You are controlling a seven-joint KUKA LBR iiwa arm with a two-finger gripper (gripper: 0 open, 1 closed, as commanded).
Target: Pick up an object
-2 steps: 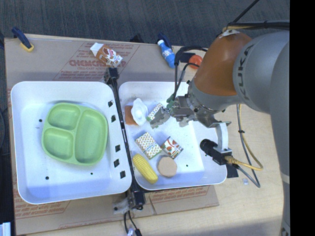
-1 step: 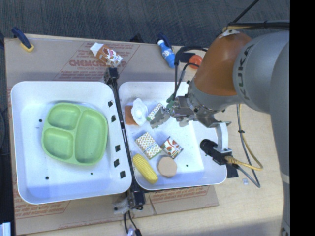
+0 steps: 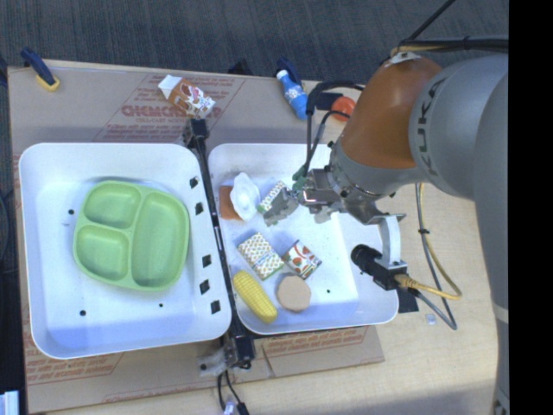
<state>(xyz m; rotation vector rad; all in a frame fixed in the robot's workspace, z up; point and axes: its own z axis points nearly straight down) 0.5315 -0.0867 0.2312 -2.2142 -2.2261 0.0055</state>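
Hanging over the middle of the right bin [image 3: 346, 158], the gripper [image 3: 281, 204] points toward that bin's left wall, its fingers set narrowly about a small green-and-white patterned item [image 3: 274, 199]. The item appears to sit between the fingertips, though whether it is clear of the bin floor cannot be told.

Just beside it, toward the left wall, a crumpled white wrapper [image 3: 244, 194] lies against an orange object [image 3: 226, 204] that touches the wall. Nearer the front edge of the same bin lie four more pieces: a checkered yellow-and-white packet [image 3: 260, 255], a red-and-white packet [image 3: 301, 258] just to its right, a round tan disc [image 3: 294, 295] below that packet, and a yellow corn cob [image 3: 256, 296] in the front left corner, close beside the disc.

Above the gripper, the arm's orange band [image 3: 390, 115] and grey housing [image 3: 462, 119] cover the bin's rear right corner. A black cylindrical fitting [image 3: 371, 264] with a yellow cable [image 3: 432, 290] sits over the right wall.

Occupying the left bin [image 3: 39, 232], a green three-compartment tray [image 3: 131, 234] rests at the centre of the floor. Black clips [image 3: 200, 199] run along the joint between the two bins.

Behind the bins, on the cardboard sheet [image 3: 112, 115] under them, a small red-and-white package [image 3: 187, 97] lies near the rear edge. A blue bottle [image 3: 292, 92] rests behind the right bin, and a blue clamp [image 3: 40, 69] grips the sheet's rear left corner.
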